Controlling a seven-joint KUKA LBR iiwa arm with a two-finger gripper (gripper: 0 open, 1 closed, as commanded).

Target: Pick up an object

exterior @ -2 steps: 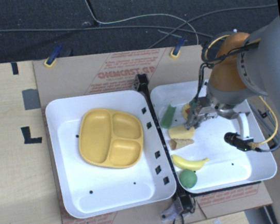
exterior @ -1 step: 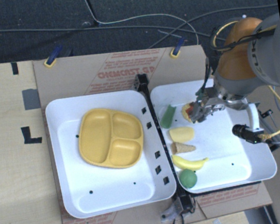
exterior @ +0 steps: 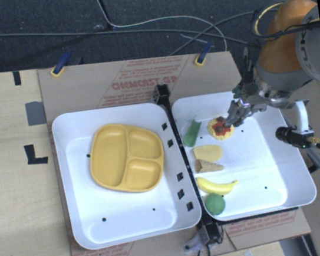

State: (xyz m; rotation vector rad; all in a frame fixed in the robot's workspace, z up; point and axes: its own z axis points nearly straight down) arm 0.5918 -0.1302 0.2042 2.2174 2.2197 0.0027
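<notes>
The right bin [exterior: 289, 194] holds several toy foods: a green pickle-like piece [exterior: 192, 132], a pale yellow wedge [exterior: 208, 152], a tan slice [exterior: 209, 166], a banana [exterior: 216, 186], a green round fruit [exterior: 215, 204] and a small yellow-and-red item [exterior: 220, 129]. My gripper [exterior: 232, 117] reaches in from the right and hangs low at the upper right edge of the yellow-and-red item. From this angle I cannot make out whether it touches that item.
In the left bin [exterior: 79, 226] lies a yellow divided plate [exterior: 126, 157]. A black divider with clips [exterior: 178, 151] runs between the two bins. Cables cross the dark floor behind the bench. The arm's orange band [exterior: 287, 19] stands over the right bin's far corner.
</notes>
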